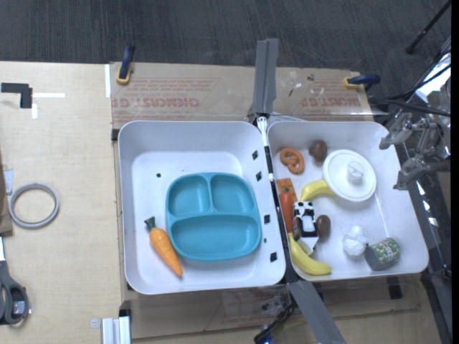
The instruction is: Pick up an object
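The right bin (401, 264) holds a pretzel (292, 160), a small brown lump (318, 150), a round white lid (349, 175), a small yellow banana (313, 189), an orange strip (286, 201), a black-and-white toy (306, 218), a brown ball (323, 225), a larger banana (308, 258), a white crumpled piece (353, 243) and a green can (383, 253). In the left bin (136, 163) lie a blue divided plate (213, 216) and a carrot (165, 248). My gripper (414, 151) hangs at the right bin's right rim, apart from every object.
A grey divider (265, 77) runs back from where the bins meet. On the bench to the left lie a grey tape ring (32, 205) and scissors (13, 299). Clamps (126, 64) hold the cardboard behind the bins.
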### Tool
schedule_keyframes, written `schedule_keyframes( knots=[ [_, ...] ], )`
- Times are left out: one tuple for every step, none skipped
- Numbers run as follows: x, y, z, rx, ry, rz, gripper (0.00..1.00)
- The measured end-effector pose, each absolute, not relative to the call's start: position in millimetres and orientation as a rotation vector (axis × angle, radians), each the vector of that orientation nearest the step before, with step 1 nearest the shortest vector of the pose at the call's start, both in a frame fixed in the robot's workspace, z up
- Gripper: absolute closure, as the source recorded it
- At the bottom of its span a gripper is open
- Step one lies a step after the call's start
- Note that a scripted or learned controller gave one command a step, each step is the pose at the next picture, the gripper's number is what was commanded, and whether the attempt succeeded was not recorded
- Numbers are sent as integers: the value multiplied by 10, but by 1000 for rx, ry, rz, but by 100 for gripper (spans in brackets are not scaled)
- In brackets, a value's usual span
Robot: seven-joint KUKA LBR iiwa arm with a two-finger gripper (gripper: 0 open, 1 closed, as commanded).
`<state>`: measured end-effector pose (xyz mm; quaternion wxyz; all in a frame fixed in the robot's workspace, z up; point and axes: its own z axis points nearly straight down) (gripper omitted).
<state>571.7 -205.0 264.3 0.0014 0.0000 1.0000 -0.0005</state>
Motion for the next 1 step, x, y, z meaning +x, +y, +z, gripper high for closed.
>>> schedule_keyframes(
  knots=[
    [6035,-2195,1418,-582,3078,-4,0]
  ],
)
